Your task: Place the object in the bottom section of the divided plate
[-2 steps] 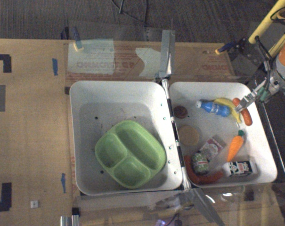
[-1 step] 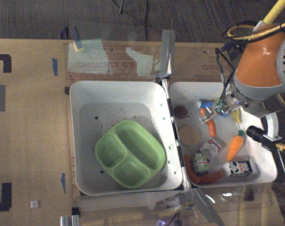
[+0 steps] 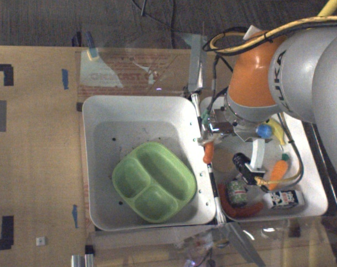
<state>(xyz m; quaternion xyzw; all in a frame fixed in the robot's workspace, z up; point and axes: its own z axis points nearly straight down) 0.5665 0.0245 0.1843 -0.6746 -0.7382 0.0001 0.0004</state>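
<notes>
A green divided plate lies in the left white bin, with one long section toward the upper right and two smaller ones toward the lower left. My gripper hangs over the rim between the two bins, just right of the plate. A small orange object hangs from its fingertips, and the fingers are shut on its top end. The object is above the divider, off the plate.
The right bin holds a carrot, a blue ball, a yellow banana, a red sausage-like piece, a green can and a small milk carton. A clear plastic sheet lies behind the left bin.
</notes>
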